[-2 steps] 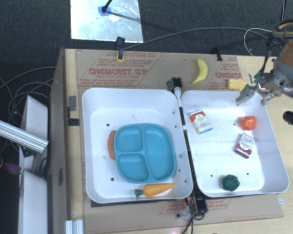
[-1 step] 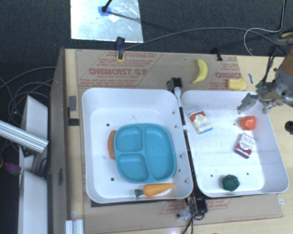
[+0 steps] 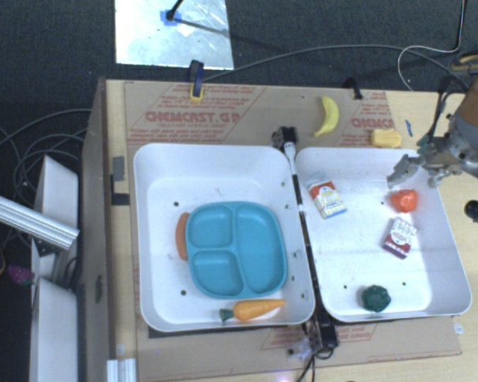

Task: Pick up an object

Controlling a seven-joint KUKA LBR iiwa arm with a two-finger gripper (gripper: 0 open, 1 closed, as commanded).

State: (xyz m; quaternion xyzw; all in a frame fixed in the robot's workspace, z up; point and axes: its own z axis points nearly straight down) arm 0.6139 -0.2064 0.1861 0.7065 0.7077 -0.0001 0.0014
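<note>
Four small items lie in the right bin (image 3: 442, 237): an orange-red piece (image 3: 405, 200) near the far right wall, a dark red packet (image 3: 399, 238) just below it, a white and red carton (image 3: 328, 199) toward the divider, and a dark green lump (image 3: 375, 297) at the near edge. We note the gripper (image 3: 418, 168) hovers over the bin's far right corner, just above the orange-red piece, jaws spread apart and holding nothing. We also log a blue divided tray (image 3: 236, 247) in the left bin (image 3: 163, 213), a carrot (image 3: 255, 309) at its near edge, and a banana (image 3: 328, 115) on the cardboard behind.
</note>
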